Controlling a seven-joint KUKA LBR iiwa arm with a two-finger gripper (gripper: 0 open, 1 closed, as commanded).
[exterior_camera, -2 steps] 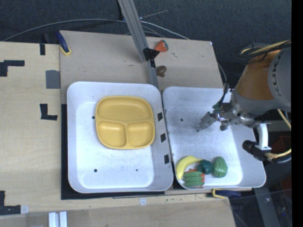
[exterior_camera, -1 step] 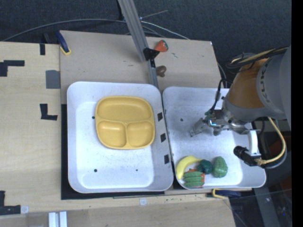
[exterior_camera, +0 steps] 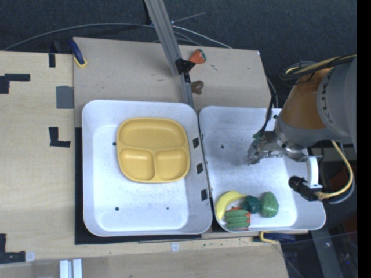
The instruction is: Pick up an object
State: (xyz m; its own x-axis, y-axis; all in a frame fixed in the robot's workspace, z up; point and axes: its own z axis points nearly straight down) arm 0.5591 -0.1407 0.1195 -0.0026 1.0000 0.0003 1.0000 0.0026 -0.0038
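toys: banana (exterior_camera: 227, 201), green toys (exterior_camera: 259, 205) and striped toy (exterior_camera: 237, 218) heaped at lower right of right bin (exterior_camera: 232, 126) | plate: yellow plate (exterior_camera: 153, 149) in left bin (exterior_camera: 101, 213) | claw: gripper (exterior_camera: 255, 153) low over bare floor mid right, grabbing nothing | job: no toy picked yet, all still to do

Robotics laboratory test bench, seen from a fixed overhead camera.

A plywood bench (exterior_camera: 35, 155) marked with black tape pieces carries two shallow white bins (exterior_camera: 95, 213) side by side at frame centre; an industrial arm (exterior_camera: 324, 106), grey with an orange band, enters from the right, trailing loose yellow and black cables. A metal pole (exterior_camera: 165, 30) is clamped at the upper centre, and dark carpet (exterior_camera: 261, 10) lies across the top of the frame.
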